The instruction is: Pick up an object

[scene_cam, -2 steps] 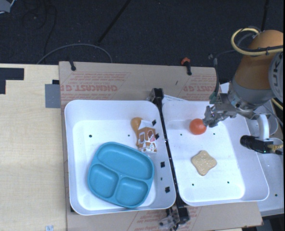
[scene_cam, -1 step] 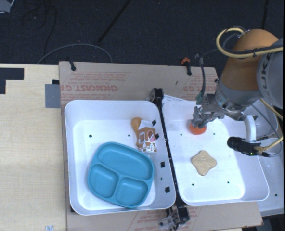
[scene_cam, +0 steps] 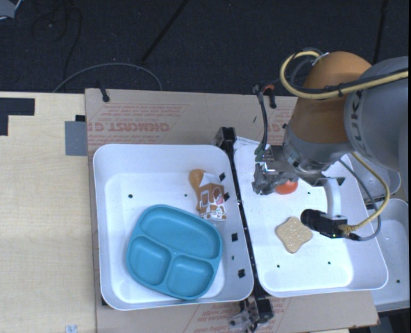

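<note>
My gripper (scene_cam: 264, 181) hangs low over the far left part of the right bin (scene_cam: 330, 272). A small red-orange object (scene_cam: 287, 186) lies just to its right, partly hidden under the wrist. A tan slice of toy toast (scene_cam: 293, 234) rests in the middle of the right bin, below and to the right of the gripper. In the left bin (scene_cam: 112, 186) lie a blue divided plate (scene_cam: 174, 250) and a small brown-and-white packet (scene_cam: 211, 201) with an orange-brown piece (scene_cam: 196, 179) at its top.
A black divider (scene_cam: 237, 214) runs between the two bins. The arm's orange and grey body covers the right bin's far right corner. Bare white floor shows along the right bin's near side and the left bin's far left.
</note>
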Robot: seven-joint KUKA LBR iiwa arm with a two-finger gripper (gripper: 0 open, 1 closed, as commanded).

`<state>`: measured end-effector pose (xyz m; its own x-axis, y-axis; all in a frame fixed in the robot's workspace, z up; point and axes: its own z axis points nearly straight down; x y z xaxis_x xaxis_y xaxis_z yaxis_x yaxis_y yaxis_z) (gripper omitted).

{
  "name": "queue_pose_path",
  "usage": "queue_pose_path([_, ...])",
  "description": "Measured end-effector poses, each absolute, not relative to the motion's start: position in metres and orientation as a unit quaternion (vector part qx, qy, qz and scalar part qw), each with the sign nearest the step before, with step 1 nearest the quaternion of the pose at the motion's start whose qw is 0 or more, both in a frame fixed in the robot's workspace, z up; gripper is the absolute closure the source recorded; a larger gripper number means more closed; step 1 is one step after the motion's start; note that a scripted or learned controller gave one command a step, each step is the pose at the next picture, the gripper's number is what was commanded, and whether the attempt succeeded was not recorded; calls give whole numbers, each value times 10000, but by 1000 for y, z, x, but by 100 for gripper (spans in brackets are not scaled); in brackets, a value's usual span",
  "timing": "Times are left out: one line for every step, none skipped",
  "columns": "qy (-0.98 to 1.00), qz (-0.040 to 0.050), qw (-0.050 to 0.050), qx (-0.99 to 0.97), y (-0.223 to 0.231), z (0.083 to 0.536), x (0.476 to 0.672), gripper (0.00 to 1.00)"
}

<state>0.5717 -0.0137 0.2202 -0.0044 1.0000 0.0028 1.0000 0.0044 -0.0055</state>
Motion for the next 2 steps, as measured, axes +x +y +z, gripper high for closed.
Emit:
queue_pose_path([-7081,18,25,-7061,28,217,558,100])
queue_pose_path([-7091,11,29,-7051,88,215,551,100])
